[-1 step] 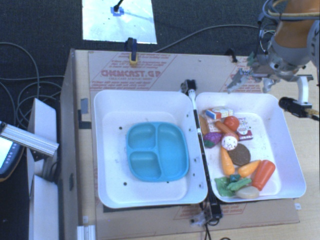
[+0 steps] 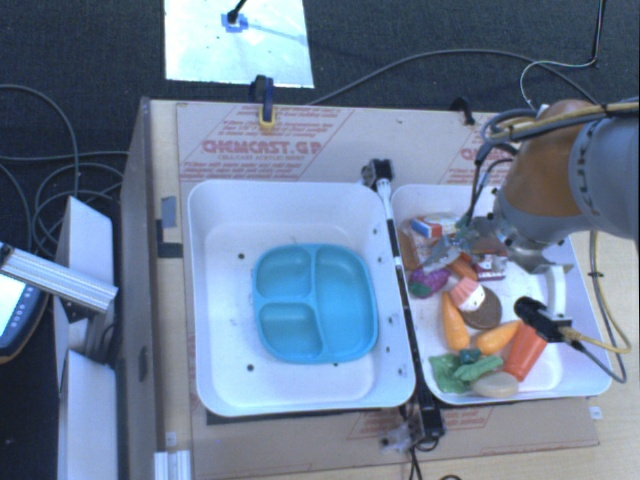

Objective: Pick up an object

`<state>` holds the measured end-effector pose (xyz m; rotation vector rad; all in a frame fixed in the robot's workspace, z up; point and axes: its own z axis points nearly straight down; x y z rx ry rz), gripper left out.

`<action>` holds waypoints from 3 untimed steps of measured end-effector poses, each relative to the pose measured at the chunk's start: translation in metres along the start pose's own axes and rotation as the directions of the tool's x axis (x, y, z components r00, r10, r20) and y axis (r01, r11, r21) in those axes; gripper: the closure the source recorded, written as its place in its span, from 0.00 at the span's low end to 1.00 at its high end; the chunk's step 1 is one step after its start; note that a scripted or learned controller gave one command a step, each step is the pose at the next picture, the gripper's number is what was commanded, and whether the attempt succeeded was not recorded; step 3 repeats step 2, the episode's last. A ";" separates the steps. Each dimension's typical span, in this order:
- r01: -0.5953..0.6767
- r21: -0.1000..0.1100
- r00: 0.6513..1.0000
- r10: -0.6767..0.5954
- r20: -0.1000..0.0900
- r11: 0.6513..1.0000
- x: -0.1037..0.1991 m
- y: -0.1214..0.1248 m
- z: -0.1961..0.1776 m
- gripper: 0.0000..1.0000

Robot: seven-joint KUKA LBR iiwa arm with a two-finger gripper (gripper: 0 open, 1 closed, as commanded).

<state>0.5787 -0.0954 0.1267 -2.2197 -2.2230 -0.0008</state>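
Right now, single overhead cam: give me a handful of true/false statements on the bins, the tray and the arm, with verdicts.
1. The blue divided tray lies in the left bin. True.
2. The toy food pile sits in the left bin with the tray. False: the pile, including an orange carrot and a purple piece, is in the right bin.
3. The gripper is over the right bin, near its upper left part. True.
4. The tray has a toy in each compartment. False: no toy lies in the tray.
5. The arm reaches in from the left side of the view. False: it comes in from the right.
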 end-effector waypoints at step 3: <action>0.000 -0.012 1.000 0.001 0.004 1.000 -0.008 -0.028 0.028 1.00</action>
